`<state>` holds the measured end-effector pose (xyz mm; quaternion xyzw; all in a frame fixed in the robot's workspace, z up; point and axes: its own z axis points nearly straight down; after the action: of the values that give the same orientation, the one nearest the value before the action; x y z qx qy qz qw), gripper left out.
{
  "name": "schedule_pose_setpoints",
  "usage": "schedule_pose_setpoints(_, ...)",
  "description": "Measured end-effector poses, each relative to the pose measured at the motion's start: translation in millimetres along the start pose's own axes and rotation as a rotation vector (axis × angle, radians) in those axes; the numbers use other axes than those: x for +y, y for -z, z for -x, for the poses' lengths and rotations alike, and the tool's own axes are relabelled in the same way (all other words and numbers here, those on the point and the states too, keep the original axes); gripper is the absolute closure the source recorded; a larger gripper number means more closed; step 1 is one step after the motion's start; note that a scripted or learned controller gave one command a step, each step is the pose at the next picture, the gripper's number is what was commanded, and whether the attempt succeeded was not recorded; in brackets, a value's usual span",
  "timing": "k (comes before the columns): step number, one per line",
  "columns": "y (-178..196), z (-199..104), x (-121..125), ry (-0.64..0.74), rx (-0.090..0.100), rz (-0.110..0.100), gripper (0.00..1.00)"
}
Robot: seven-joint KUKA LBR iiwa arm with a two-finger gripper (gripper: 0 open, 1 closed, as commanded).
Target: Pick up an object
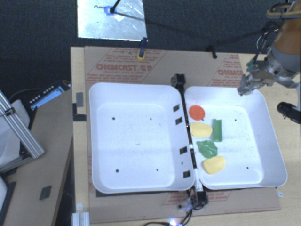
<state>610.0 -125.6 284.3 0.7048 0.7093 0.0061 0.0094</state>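
Note:
In the right bin [263,140] lie several small objects near its left wall: an orange disc [197,112], a pale yellow piece [201,130], a green bar [217,130], a green leaf-shaped piece [207,148] and a yellow lump [214,165]. My gripper [245,88] hangs above the right bin's far right corner, well away from the objects. Nothing shows between its fingers.
The left bin [136,135] sits beside the right one, joined by a black divider strip [186,131]. A cardboard sheet [122,65] lies under both bins. A shiny metal plate [111,13] is behind. A metal frame [16,131] stands at far left.

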Motion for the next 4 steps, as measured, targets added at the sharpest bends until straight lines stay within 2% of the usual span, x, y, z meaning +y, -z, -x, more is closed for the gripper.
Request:
schedule_pose_setpoints(1, 247, -1, -12, -0.001, 0.0, 0.0, 1.0)
schedule_pose_setpoints(2, 118, -58, -64, 0.002, 0.008, -0.034, 1.0)
schedule_pose_setpoints(3, 29, -142, -93, 0.006, 0.008, -0.031, 1.0)
schedule_pose_setpoints(4, 182, -194, -90, 0.003, 0.009, -0.002, 1.0)
